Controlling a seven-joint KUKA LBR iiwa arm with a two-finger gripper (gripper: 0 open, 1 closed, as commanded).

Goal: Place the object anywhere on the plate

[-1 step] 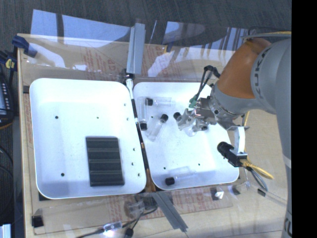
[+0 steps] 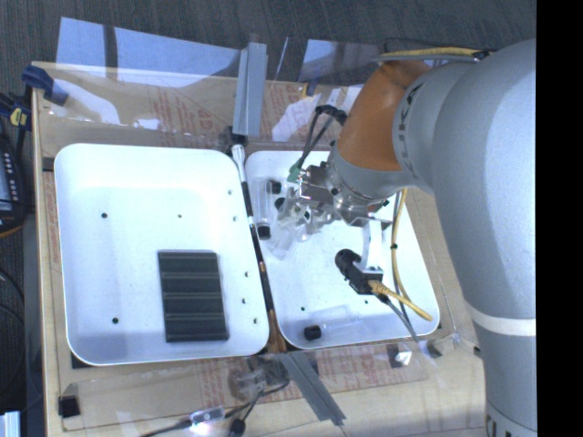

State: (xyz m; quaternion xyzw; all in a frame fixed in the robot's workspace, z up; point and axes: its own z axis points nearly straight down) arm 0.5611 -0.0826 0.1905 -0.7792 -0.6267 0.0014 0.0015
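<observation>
A dark ribbed rectangular plate (image 2: 192,295) lies flat in the left bin (image 2: 91,180), toward its front. My gripper (image 2: 295,211) hangs low over the back left part of the right bin (image 2: 414,312), under the arm's orange band. Three small black objects lie in the right bin: one (image 2: 312,332) near the front wall, one (image 2: 264,231) beside the left wall just left of the gripper, and one (image 2: 274,188) close behind the gripper. The view does not show anything between the gripper's tips.
The grey arm (image 2: 474,153) covers the right bin's back right side. A black connector with a yellow cable (image 2: 364,276) hangs from the wrist over the bin's middle. A ridge (image 2: 255,244) separates the two bins. Metal brackets (image 2: 310,390) lie on the bench in front.
</observation>
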